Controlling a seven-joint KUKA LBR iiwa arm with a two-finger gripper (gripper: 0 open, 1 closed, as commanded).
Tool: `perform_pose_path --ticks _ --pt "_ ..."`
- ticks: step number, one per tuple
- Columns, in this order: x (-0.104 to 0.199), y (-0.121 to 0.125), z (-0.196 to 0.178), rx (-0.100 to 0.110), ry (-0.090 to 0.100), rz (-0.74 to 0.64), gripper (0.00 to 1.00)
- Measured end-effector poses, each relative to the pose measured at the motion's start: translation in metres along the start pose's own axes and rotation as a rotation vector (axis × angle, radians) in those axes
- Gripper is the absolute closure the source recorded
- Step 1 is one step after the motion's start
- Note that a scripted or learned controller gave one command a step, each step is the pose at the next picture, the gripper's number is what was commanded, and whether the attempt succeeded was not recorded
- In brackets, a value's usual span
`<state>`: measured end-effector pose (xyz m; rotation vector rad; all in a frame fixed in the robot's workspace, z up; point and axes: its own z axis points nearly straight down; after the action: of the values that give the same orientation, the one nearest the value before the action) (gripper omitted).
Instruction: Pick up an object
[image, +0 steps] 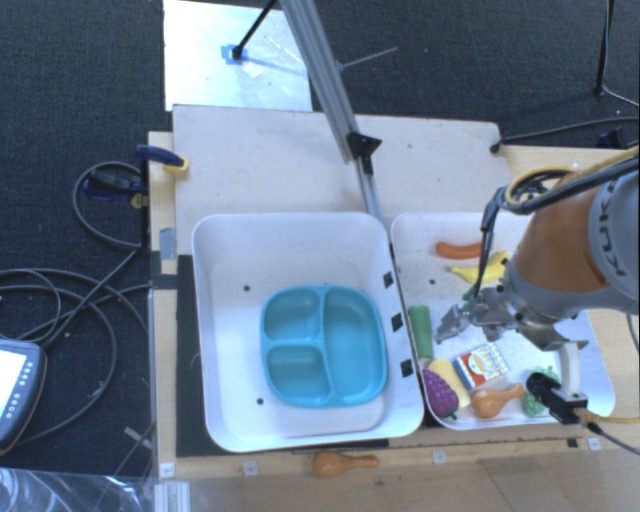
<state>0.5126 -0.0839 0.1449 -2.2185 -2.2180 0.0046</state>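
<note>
My gripper (452, 322) hangs low over the right bin (412, 232), near its left side. Just left of it lies a green cucumber (420, 330). Below and to the right of it sits a small printed box (482, 365). A bunch of purple grapes (440, 391) and a tan drumstick (496, 401) rest along the bin's front edge. Farther back are a yellow banana (478, 270) and an orange sausage (458, 249). I see nothing held in the gripper.
The left bin (225, 300) holds a teal divided plate (323, 345). A tan toy (345, 462) lies on the bench in front of the bins. A grey pole (335, 90) slants over the bench's back. A green toy (536, 405) sits at the right bin's front corner.
</note>
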Motion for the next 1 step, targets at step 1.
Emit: perform_pose_path --ticks 1 --pt "0.0004 0.0014 0.0499 -0.007 0.001 0.001 0.00"
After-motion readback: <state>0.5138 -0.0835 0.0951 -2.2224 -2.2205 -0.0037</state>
